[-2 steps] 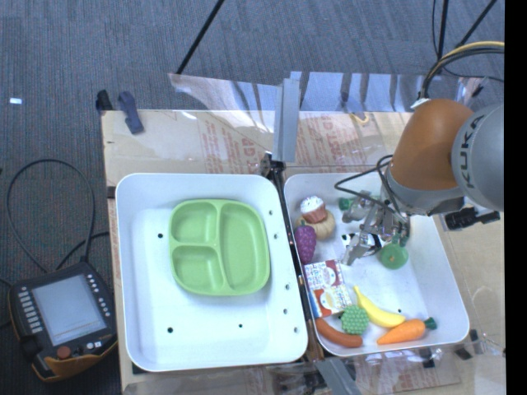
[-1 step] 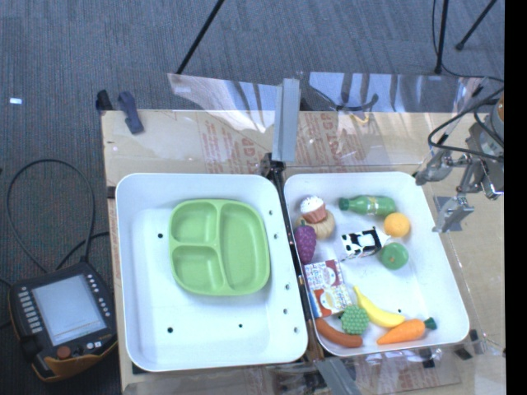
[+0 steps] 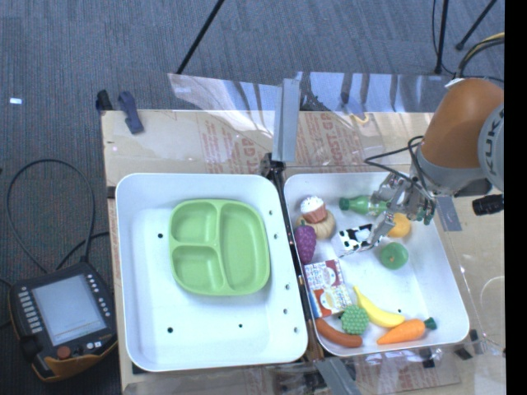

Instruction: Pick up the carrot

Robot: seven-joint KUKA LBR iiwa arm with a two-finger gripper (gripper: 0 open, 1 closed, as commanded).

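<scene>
A grey carpet is seen behind the counter (image 3: 189, 142). The arm (image 3: 461, 134) is reached in from the right, wrist bent down over the right bin (image 3: 455, 299). The gripper (image 3: 385, 220) is hung with fingers parted, nothing held. The carrot (image 3: 403, 331) is lain near the front edge, well apart.

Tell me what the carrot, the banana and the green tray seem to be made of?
The carrot and banana look like moulded toy plastic: flat, even colour and smooth, simplified shapes. The green tray also looks plastic, matte, with three rounded moulded compartments. Rubber or foam cannot be ruled out for the food.
</scene>
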